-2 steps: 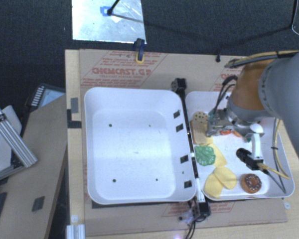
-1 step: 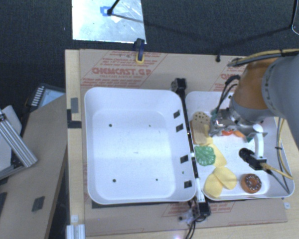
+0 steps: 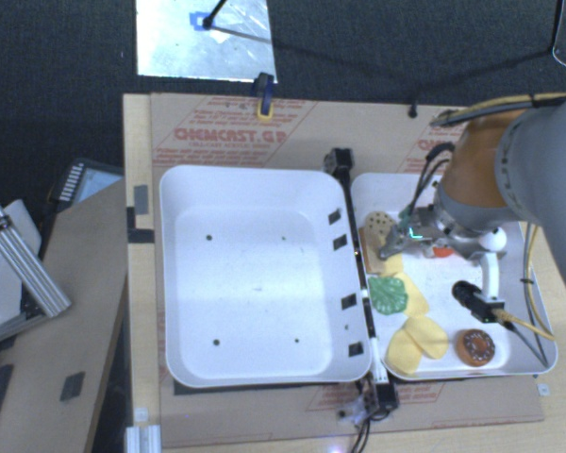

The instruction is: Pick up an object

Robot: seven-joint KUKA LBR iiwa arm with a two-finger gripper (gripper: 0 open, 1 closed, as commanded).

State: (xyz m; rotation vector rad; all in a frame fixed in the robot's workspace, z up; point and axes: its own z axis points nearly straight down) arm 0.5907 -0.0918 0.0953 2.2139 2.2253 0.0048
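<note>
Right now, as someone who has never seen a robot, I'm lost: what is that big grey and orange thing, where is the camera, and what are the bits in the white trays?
The grey and orange thing is a robot arm, reaching in from the picture's right. A single camera fixed above the bench looks down at a slant.

Two white trays sit side by side: the left tray and the right tray. The right tray holds:
- a green disc
- yellow pieces
- a brown doughnut
- a tan holed piece

The arm's gripper, its grabbing hand, hangs low beside the tan holed piece. I cannot tell whether it holds anything.
</note>
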